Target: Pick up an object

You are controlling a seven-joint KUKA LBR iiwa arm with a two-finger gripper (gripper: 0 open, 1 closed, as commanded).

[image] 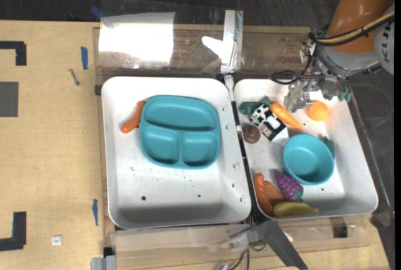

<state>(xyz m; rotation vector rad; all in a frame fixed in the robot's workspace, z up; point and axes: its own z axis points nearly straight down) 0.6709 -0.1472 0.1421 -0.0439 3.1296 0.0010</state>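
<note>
Two white bins: left bin (119, 200), right bin (360, 193). Left holds teal divided tray (180, 131), orange sausage-shaped piece (132, 117) touching its left edge. Right holds teal bowl (307, 160), purple grapes (288, 185), carrot (286, 116), orange ball (319, 111). Gripper (302, 98) over far end, between carrot and ball; finger state unreadable.

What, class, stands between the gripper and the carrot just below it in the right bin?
Nothing visible does. The gripper hangs at the right bin's far end, and the carrot lies right below it on the black-and-white box, uncovered.
</note>
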